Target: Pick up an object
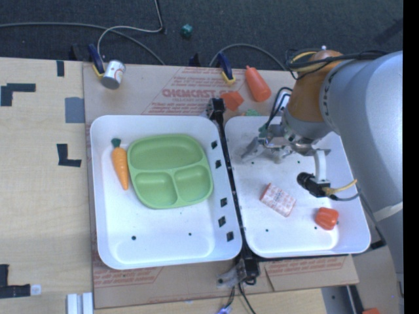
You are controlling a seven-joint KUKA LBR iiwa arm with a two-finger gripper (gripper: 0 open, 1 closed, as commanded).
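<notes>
From the camera view above the bench, the grey arm with its orange band (313, 93) is reaching in from the right and hanging over the upper part of the right shallow white bin (347, 244). Its two-finger gripper (262, 150) is sitting low over the bin floor, metal fingers splayed to a wide spread, with nothing showing between them.

Below the gripper, near the bin's middle, a small pink-and-white patterned packet (278, 199) is lying flat. A small orange-red rounded block (326, 218) is resting near the bin's lower right corner, apart from the packet.

In the left shallow white bin (163, 250), a green plastic divided plate (170, 170) is lying flat, and an orange toy carrot with a green top (120, 163) is lying just beside its left edge.

Behind the bins, on the cardboard, an orange tapered toy (257, 84) is lying.
</notes>
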